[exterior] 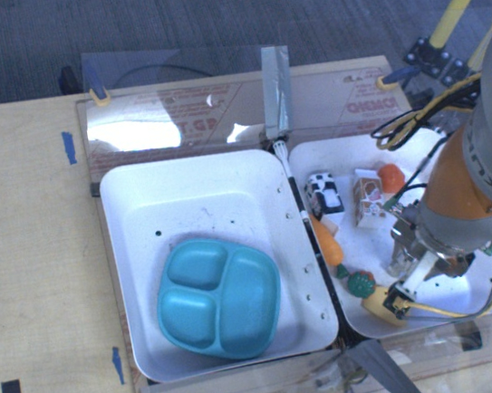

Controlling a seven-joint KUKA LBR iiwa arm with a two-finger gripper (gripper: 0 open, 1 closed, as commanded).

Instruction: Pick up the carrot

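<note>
The carrot (328, 243) is a small orange piece lying along the left wall of the right bin (480, 293), pointing toward the bin's front. My gripper (409, 260) hangs low over the middle of that bin, to the right of the carrot and clearly apart from it. The grey arm with its orange band (460, 186) comes in from the right above the gripper. Nothing can be seen held in the gripper.
In the right bin lie a green toy (361, 285), a yellow toy (383, 304) at the front, a black-and-white item (324, 194), a packet (370, 199) and an orange-red ball (392, 178). The left bin (136, 198) holds a blue divided plate (220, 297).
</note>
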